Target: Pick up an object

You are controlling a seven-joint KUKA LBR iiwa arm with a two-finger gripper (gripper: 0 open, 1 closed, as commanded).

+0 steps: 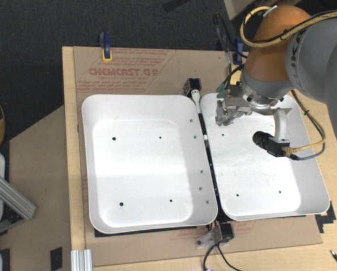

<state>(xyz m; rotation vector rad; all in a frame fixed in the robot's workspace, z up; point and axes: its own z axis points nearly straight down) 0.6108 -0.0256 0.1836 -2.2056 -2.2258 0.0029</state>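
Hovering jaws (227,116), right bin (270,205), left bin (140,219)

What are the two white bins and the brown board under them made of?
The left bin and right bin look like thin moulded plastic: smooth, slightly glossy, with rounded corners. The board looks like a sheet covered in brown paper, matte, with red printing near its top edge; what lies underneath is hard to tell.
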